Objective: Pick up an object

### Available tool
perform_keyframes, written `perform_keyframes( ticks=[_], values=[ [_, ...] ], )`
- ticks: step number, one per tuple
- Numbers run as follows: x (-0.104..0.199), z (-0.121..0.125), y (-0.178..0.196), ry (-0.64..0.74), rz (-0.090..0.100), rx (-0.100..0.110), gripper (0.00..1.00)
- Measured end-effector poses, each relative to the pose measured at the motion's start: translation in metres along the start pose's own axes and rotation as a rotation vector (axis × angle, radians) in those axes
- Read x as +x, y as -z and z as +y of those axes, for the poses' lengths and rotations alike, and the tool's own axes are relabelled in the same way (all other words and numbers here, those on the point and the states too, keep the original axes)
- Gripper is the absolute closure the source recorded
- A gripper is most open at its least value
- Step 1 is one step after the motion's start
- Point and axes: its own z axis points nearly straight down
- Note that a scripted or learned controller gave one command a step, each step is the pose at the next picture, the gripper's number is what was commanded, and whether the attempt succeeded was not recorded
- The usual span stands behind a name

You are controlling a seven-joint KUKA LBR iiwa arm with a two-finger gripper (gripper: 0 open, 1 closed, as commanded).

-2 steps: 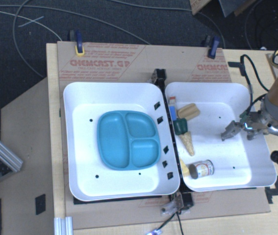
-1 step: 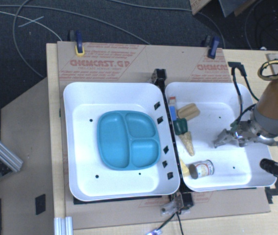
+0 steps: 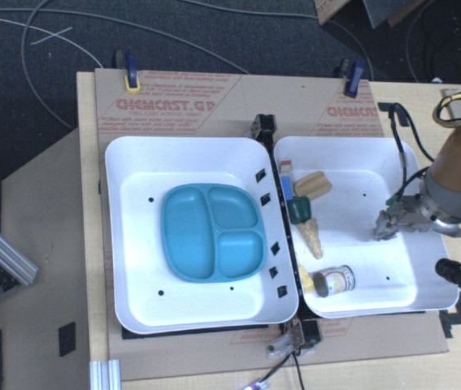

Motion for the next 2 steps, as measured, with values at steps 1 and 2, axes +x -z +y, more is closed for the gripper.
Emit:
perform_keyframes(
  ticks=[1,2],
  values=[
    [-0.008,-0.001,0.047,-0.001,-0.003,-0.004,1.0],
    [-0.01,0.003,0.111,0.002,-0.004,-0.007,1.0]
  ],
)
